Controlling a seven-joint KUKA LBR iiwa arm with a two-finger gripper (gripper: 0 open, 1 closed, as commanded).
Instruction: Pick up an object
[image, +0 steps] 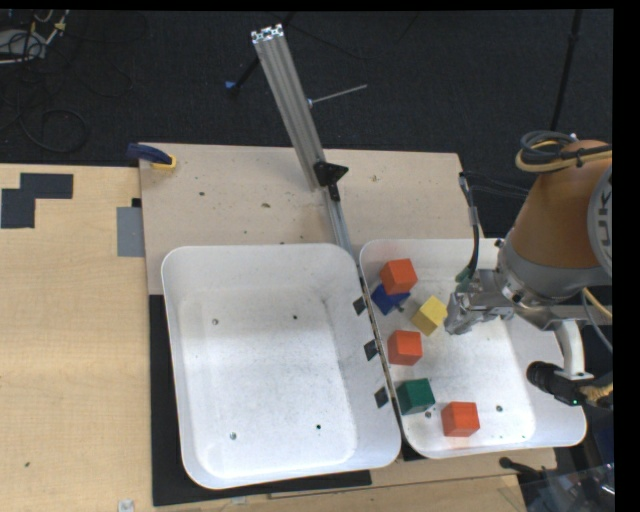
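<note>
Six blocks are lying in the right bin (520, 430) as we are watching the gripper (462, 318) hovering just right of the yellow block (430, 314), grasping nothing, its grip unclear, so picking is remaining undone.

The counter (240, 195) bore two white bins: the left bin (190, 300) touched the right bin (520, 425); a clamp (152, 155) sat beyond the left bin.
</note>
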